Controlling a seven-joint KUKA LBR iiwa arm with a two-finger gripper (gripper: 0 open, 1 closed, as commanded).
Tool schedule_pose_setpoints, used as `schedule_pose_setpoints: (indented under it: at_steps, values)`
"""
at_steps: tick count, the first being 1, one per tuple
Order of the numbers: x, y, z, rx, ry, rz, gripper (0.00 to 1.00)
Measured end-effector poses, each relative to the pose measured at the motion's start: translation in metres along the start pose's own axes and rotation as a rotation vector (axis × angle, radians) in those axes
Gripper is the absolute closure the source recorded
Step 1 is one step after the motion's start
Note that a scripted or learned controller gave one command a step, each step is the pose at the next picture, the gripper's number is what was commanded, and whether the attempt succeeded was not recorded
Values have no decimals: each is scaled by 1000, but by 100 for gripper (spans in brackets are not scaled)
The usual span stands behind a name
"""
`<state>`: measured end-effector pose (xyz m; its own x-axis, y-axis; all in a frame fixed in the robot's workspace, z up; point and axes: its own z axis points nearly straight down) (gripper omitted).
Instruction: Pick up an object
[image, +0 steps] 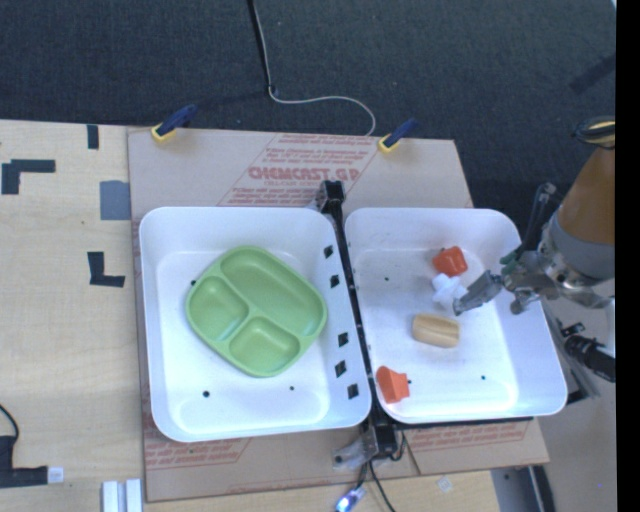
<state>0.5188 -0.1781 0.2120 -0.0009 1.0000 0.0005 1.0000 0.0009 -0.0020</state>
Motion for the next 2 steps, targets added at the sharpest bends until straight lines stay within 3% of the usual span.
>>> schedule_pose_setpoints:
  at_steps: [1,2]
  values:
    - [60,-6,130,-10,-8,-3,0]
    - [55,-2,111,-23,-13,2,100]
